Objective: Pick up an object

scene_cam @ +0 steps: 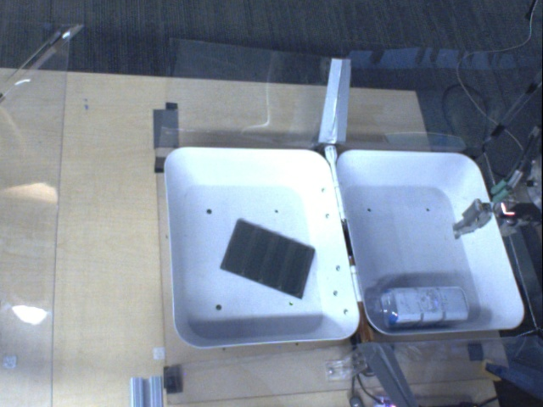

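Bins sit side by side on the wooden tabletop, their inner walls nearly touching along the middle. The left bin carries a dark ribbed rectangular pad, lying flat and turned at a slant, near the centre of its floor and clear of every wall. The right bin holds a clear plastic bottle with a pale label, lying on its side close against the near wall, toward the near right corner. The gripper reaches in over the right rim of the right bin, above the far part of the floor and well apart from the bottle; whether the jaws stand wide or narrow cannot be told, and nothing shows between them.
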You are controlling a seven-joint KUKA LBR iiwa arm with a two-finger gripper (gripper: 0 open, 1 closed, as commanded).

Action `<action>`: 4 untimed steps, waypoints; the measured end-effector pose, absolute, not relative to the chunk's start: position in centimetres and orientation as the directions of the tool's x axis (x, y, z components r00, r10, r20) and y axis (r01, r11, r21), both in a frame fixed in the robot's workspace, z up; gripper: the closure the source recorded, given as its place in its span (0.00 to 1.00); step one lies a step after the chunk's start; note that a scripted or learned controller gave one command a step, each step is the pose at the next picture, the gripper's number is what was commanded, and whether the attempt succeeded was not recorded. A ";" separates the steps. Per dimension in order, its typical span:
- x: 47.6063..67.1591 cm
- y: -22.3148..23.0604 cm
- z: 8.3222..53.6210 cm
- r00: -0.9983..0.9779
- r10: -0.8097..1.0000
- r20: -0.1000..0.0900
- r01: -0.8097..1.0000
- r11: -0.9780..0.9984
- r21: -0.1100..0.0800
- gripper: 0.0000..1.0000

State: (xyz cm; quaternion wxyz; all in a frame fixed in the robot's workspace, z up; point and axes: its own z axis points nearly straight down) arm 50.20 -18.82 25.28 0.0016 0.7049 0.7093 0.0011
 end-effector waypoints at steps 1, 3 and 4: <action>54.8 -12.6 8.9 0.112 0.994 0.001 0.994 -0.112 0.015 0.00; 60.0 -19.8 15.9 0.021 1.000 -0.002 1.000 -0.021 0.008 0.00; 56.8 -12.9 9.0 0.114 0.993 0.001 0.993 -0.114 0.008 0.00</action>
